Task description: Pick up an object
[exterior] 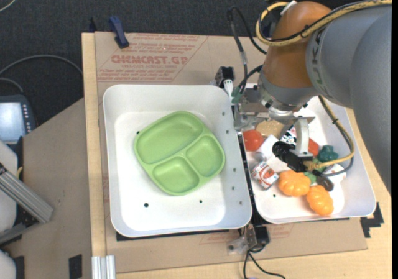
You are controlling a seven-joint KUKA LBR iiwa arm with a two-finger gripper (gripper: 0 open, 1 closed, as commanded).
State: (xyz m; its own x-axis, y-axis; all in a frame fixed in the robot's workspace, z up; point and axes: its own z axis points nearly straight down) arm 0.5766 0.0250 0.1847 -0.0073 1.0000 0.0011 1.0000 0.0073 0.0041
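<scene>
The claw (271,117) hangs low over the back left part of the right bin (357,200), under the orange-banded wrist; I cannot tell how it is set. Just below it lie a tan block (269,128) and a red tomato-like toy (253,140). Nearer the front sit a small red-and-white can (265,174) and two orange pumpkins (293,183). The left bin (118,147) carries a green divided plate (180,152). Both bins rest on the cardboard-covered tabletop (149,57).
</scene>
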